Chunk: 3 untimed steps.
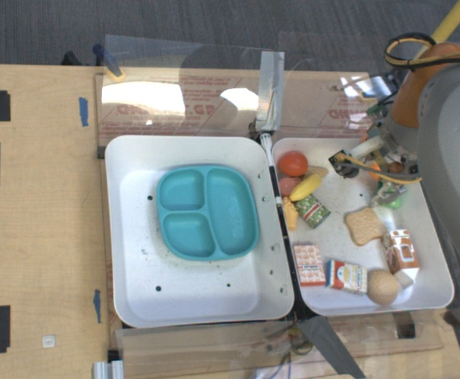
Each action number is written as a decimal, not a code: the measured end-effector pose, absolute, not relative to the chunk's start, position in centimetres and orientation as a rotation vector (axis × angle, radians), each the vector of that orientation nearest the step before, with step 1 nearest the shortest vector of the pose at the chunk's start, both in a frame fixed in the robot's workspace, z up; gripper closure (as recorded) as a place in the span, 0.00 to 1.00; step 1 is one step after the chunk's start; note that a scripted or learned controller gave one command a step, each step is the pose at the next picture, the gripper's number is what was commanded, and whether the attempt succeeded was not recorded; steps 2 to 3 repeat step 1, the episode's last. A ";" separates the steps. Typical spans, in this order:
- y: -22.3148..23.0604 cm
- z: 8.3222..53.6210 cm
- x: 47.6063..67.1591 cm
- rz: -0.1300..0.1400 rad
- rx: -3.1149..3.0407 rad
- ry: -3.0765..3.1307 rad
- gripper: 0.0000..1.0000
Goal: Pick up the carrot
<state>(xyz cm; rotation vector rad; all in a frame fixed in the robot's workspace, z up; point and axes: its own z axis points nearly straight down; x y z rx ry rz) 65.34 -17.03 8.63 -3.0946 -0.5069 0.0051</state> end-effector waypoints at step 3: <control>-15.9 8.7 63.8 0.002 -3.090 -0.559 0.00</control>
